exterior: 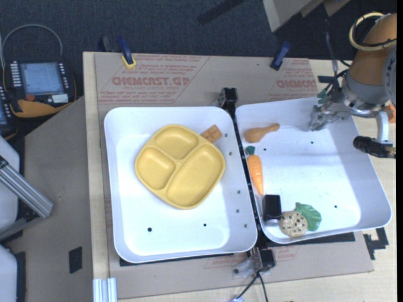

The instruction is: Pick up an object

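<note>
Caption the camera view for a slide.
Gripper hovers at right bin's far edge, near a drumstick; carrot alongside; yellow divided plate in left bin.

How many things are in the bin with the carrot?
5: the carrot by the left wall, a tan drumstick above it, and a black block, a cookie and a green leafy piece near the front edge.

bins: 2 | divided plate: 1 | carrot: 1 | cookie: 1 | black block: 1

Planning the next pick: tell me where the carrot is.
The carrot lies in the right bin, against its left wall, below the drumstick and above the black block.
</note>
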`<state>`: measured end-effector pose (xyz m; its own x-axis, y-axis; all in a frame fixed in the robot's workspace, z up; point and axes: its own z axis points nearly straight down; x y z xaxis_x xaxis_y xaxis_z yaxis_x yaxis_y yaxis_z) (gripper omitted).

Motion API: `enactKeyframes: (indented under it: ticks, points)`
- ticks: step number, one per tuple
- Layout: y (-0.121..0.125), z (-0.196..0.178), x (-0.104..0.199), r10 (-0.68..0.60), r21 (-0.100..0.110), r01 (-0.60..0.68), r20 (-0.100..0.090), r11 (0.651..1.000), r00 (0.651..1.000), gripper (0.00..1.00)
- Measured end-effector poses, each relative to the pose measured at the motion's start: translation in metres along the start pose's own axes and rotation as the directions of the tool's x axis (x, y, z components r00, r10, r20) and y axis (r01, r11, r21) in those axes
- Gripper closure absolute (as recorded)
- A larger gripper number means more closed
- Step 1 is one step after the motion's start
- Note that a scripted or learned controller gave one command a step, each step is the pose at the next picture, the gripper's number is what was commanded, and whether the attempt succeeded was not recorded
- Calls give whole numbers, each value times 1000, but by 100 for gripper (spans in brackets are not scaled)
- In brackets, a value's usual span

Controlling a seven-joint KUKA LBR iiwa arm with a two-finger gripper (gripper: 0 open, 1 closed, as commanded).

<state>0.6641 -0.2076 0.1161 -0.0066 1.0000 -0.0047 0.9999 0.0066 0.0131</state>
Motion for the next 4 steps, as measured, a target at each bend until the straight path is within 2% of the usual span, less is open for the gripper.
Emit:
enactKeyframes:
  ticks: [1,3,4]
  points:
    - [0,-64,4,5,4,-5,-1,1000,1000,100]
    - [4,-168,3,5,4,-5,-1,1000,1000,100]
    - [-8,-152,60,1,16,-1,-7,1000,1000,100]
